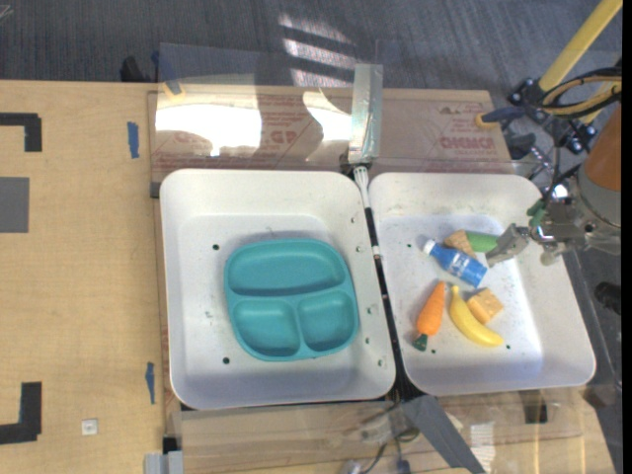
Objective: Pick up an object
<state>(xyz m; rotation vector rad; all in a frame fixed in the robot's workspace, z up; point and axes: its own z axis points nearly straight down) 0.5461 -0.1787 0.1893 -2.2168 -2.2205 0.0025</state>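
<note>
1. The arm comes in from the right, and its gripper (515,242) sits low over the right bin (563,358), near that bin's upper right part. Whether it is spread or pressed together I honestly cannot tell from here; the metal blurs into the white of the bin.

2. Nothing looks lifted. Every item appears to lie on the bin floor, so I'd judge the pick to be at the approach stage, with no grasp made yet.

3. The objects on offer are bunched in the middle of the right bin: a blue bottle (458,262) with a white cap, a green piece (482,240) just behind it, a carrot (430,313), a banana (472,323) and a small orange block (484,306) touching the banana.

4. The gripper tip is nearest the green piece and the far end of the blue bottle, so one of those looks the likely target.

5. The next move calls for settling squarely over one item and closing on it alone; the bottle and green piece sit so close that catching both, or nudging one aside, seems a fair risk.

6. The left bin (188,200) holds a teal divided plate (290,297), well apart from the action.
</note>
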